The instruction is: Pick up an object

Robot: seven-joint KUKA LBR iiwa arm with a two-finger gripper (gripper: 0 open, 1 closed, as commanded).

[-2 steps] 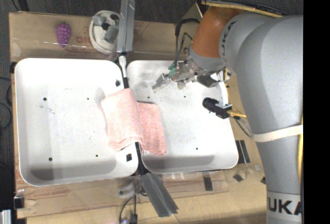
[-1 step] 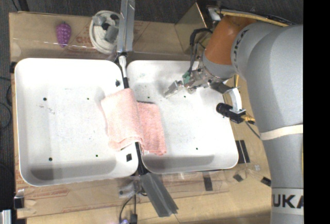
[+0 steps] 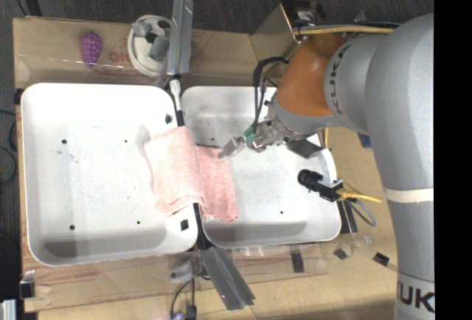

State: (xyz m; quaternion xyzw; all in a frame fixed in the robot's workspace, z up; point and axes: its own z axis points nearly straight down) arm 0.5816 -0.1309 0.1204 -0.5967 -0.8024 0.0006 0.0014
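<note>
Hovering over the right bin [image 3: 295, 226], the gripper [image 3: 234, 147] has its fingers slightly parted and empty; the pink cloth [image 3: 193, 177], draped across both bins' shared rims, lies just left.

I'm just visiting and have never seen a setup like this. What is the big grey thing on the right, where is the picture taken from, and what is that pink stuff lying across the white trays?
The big grey shape is a robot arm with an orange band near its wrist. It reaches in from the right. The picture comes from one fixed camera above the bench, looking down at a slant. At the arm's tip is a gripper, a two-finger claw for picking things up, poised over the right bin. The two white trays are shallow bins; the left bin sits beside the right one. The pink stuff is a cloth draped across the wall between the bins, partly in each. The gripper sits just by the cloth's upper right edge; I cannot tell whether it has hold of it. Behind the bins lie a small purple object and a white roll.
</note>
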